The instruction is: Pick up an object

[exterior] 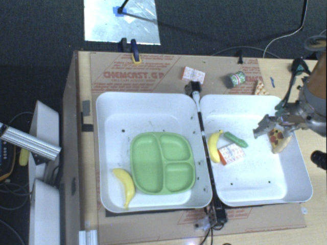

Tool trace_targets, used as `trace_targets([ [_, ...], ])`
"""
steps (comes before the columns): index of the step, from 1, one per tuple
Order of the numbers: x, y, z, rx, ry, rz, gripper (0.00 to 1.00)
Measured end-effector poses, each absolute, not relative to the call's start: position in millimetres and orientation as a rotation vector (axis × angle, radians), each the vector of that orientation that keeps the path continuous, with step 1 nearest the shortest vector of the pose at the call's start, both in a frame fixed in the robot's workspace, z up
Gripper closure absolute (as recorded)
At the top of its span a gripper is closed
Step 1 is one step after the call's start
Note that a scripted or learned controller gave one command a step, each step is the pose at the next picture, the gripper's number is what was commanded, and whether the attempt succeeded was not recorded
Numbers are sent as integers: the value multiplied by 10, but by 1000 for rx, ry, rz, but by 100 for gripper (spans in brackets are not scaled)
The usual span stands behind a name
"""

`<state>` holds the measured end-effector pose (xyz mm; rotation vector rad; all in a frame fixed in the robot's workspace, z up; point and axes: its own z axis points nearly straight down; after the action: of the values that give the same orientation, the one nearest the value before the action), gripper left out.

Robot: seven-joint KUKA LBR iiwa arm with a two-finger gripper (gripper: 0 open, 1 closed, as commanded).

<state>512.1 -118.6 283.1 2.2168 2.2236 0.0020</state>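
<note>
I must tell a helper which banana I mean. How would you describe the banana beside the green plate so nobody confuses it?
Look in the left white bin, which holds the green divided plate. The banana lies at that plate's lower left corner, near the bin's front wall. The other banana is in the right bin, beside a green object and a small red and white pack.

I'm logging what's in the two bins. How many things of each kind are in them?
Bananas: 2
Green divided plate: 1
Green pod-shaped piece: 1
Small red-and-white box: 1
Pizza slice: 1
Total: 6
</note>
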Motion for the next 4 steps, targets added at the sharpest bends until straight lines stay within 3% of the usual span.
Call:
trace_targets([
  [1, 5342, -1368, 942, 2217, 2217, 4, 0],
  [2, 6046, -1055, 1326, 2215, 2223, 5, 0],
  [3, 5766, -1608, 900, 2210, 2213, 16, 0],
  [4, 5334, -1152, 841, 2218, 2225, 1, 0],
])
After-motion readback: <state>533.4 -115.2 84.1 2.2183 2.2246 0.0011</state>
